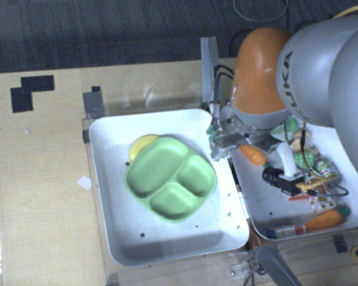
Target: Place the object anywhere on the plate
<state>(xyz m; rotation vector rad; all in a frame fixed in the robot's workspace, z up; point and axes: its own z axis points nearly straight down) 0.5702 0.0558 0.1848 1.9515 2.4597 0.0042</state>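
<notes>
Two white bins (123,243) are sitting side by side on my bench, the green plate (170,178) lying left. At three o'clock from it I'm seeing the gripper (221,142) hovering beside a carrot (254,155); its grip I cannot tell.

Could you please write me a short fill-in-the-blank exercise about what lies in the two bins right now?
1. The green plate lies in the ____ bin in the camera view.
2. The plate is divided into ____ compartments.
3. A ____ object peeks out from under the plate's far edge.
4. The gripper hangs over the rim between the two bins, next to an ____ carrot.

Missing words: left; three; yellow; orange
</notes>
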